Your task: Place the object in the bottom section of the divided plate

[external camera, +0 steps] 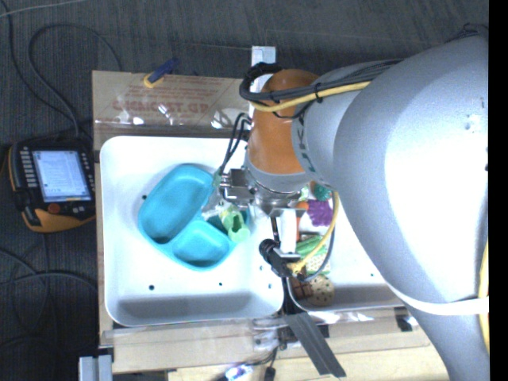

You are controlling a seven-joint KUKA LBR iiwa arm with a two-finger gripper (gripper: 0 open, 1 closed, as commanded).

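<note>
While hanging over the right rim of the left bin [119,292], gripper [238,213] poised just beside the blue divided plate [182,213], near its lower-right compartment. Green object [235,222] visible right under the wrist, touching or nearly touching the plate's right edge; cannot tell whether clamped between the fingers or merely lying beneath them, as hidden by the wrist and cables. Finger spacing likewise impossible to judge from above.

Judged about midway to late: object brought up to the plate, yet not seen resting inside the bottom section, which looks bare. Left to do: carry across the rim, lower into the smaller lower compartment, let go, pull clear.

Green piece small and partly covered; long axis seemingly running top to bottom of the view, slightly tilted, upper end toward the wrist. Uncertain. Right bin [357,288] holding purple and orange toys, well apart from the plate.
</note>
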